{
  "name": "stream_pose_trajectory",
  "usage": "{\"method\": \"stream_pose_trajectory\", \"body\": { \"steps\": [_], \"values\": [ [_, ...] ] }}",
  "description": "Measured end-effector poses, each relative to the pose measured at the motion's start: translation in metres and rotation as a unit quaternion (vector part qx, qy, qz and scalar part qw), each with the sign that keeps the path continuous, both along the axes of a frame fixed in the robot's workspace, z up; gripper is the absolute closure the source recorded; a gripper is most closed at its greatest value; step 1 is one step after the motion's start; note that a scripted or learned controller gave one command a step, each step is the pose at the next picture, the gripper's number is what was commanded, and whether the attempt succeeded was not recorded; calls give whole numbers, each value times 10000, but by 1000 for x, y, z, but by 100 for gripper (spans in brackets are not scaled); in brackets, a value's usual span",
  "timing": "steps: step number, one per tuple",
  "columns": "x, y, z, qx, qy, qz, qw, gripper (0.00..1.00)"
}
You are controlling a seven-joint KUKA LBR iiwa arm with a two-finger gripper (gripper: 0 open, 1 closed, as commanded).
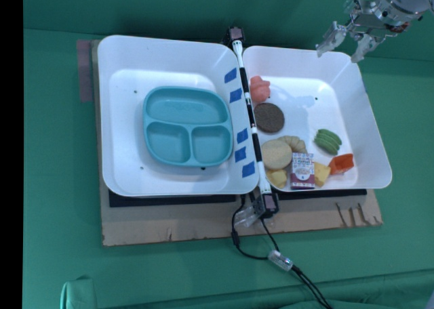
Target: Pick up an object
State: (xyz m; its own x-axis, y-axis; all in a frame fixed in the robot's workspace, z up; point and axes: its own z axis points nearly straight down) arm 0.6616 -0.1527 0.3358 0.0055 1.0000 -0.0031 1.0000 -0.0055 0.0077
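The two-finger gripper hangs high at about one o'clock of the right white bin, above its far rim. Its two fingers stand well apart and nothing is between them, so it holds nothing.

The things to pick lie together in this bin, mostly toward seven o'clock, probably because they slid or were dropped near the divider. There is a pink lumpy toy food piece at eleven o'clock, a dark brown round cookie under it, a tan round biscuit, a small purple printed carton, a green pea pod and an orange wedge.

The left white bin carries a teal divided plastic tray in its middle.

I judge that no object is chosen yet; the pea pod lies apart from the others, so it looks easiest.
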Motion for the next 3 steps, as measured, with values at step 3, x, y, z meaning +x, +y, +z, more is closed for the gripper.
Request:
{"method": "stream_pose_trajectory", "body": {
  "steps": [3],
  "values": [
    [38,48,-149,-72,62,-18,10000,0]
  ]
}}
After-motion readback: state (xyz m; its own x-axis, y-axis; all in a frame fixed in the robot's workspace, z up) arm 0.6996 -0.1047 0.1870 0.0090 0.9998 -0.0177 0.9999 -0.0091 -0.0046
